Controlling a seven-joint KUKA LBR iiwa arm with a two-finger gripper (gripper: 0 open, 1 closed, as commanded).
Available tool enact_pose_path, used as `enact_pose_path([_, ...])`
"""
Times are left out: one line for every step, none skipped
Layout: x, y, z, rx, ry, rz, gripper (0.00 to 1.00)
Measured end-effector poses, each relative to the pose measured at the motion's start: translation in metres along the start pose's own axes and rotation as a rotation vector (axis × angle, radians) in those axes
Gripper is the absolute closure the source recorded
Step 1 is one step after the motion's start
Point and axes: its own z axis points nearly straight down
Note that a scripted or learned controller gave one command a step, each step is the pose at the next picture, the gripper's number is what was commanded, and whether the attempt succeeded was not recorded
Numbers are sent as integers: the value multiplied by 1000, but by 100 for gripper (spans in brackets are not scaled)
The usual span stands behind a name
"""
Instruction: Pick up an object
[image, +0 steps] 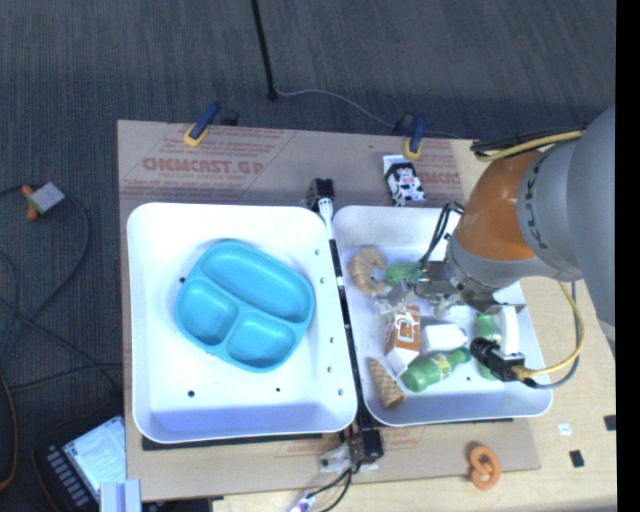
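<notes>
Two white bins sit side by side on my bench, and most of what matters is in the right bin (540, 400). From where I watch, the arm (545, 215) comes in from the right and its grey body and orange band cover the upper right part of that bin, so whatever lies beneath them I cannot see. The gripper (437, 287) hangs low over the middle of the clutter, but it is dark and tangled with the objects below; I cannot tell how it is set or whether anything is caught in it.

Just under it lies an orange-and-white packet (405, 332), and below that a green bottle (435, 368) on its side. A waffle cone (384, 382) rests near the bin's front left corner, a tan bagel-like ring (367, 266) near the back left, with a small green piece (401, 272) beside it. Another green item (488, 327) is partly hidden by a black part with a yellow cable (500, 358); its shape is unclear.

The left bin (150, 400) holds a blue divided plate (245, 303), fully in view. An orange pretzel-shaped thing (484, 465) lies on the bench, outside the bins.
</notes>
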Motion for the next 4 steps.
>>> enact_pose_path([12, -59, 15, -15, -4, -3, 0])
enact_pose_path([10, -59, 6, -13, -5, 1, 100])
enact_pose_path([10, -59, -4, -12, -4, 1, 100])
enact_pose_path([40, 39, -82, -3, -1, -2, 100])
